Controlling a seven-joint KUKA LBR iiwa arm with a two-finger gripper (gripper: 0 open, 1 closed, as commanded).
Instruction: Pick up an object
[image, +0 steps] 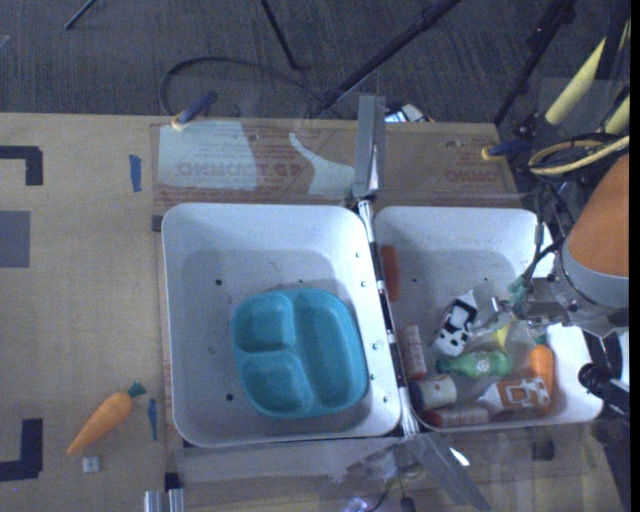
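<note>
Currently jaws (508, 318) hover over right bin (440, 235); toys cluster below.

there are two white bins: the left bin (190, 330) and the right bin (440, 235). one blue divided tray (297, 352) has three compartments. i count two toy carrots: one on the worktop (100, 422), one in the right bin (542, 365). one green bottle (472, 364), one black-and-white cow toy (456, 324).

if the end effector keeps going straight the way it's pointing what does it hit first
Probably the black-and-white toy, just left of the end effector in the right bin. Depth is unclear from above, so it might pass over it.
</note>
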